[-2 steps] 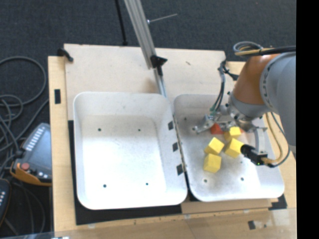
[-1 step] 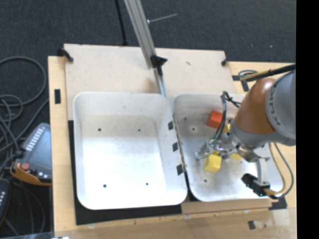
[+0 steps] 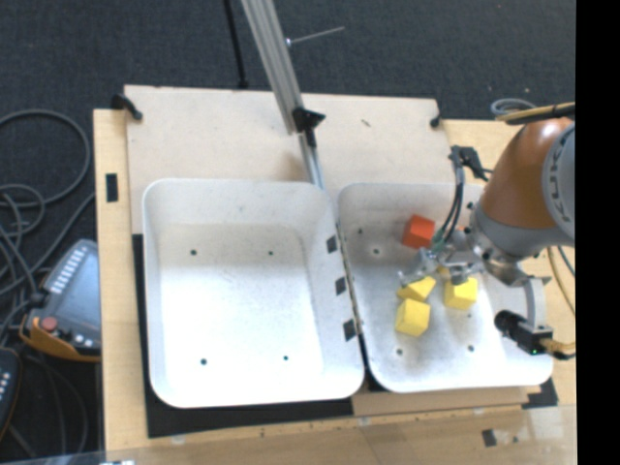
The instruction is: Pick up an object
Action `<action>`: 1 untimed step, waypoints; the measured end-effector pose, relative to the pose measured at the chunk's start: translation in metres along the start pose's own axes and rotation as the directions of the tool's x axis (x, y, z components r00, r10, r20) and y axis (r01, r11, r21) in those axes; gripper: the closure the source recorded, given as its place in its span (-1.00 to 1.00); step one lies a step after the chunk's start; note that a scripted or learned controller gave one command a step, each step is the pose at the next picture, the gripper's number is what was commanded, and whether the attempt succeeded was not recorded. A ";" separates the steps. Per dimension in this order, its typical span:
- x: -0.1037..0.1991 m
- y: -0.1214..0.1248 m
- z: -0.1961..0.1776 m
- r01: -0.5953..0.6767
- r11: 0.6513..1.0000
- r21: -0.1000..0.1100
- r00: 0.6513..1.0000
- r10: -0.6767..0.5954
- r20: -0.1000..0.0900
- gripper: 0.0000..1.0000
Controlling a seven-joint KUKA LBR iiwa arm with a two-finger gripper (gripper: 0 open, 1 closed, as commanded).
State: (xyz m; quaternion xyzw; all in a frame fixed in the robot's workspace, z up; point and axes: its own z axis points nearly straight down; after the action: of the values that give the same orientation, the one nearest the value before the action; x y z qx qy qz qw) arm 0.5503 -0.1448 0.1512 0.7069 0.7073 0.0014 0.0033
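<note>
Worktop (image 3: 387, 114): a pale board seen from above, carrying two white bins side by side.
Right bin (image 3: 504, 366): three yellow blocks and one orange block are held in it.
Lowest yellow block (image 3: 412, 318): found below and left of the gripper, apart from it.
Middle yellow block (image 3: 419, 288): seen just left of the gripper.
Right yellow block (image 3: 461, 293): seen just below the gripper, close under the arm.
Gripper (image 3: 448, 260): lowered among the blocks at centre right; whether it is open or closed cannot be told.
Orange block (image 3: 419, 231): lies above and left of the gripper, near it.
Left bin (image 3: 165, 201): placed at centre left.
</note>
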 end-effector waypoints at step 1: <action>0.011 0.006 0.055 0.000 1.000 0.003 1.000 0.000 0.001 -1.00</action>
State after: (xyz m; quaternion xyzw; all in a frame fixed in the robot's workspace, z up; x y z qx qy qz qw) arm 0.5571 -0.1336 0.0966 0.7067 0.7075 -0.0001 0.0025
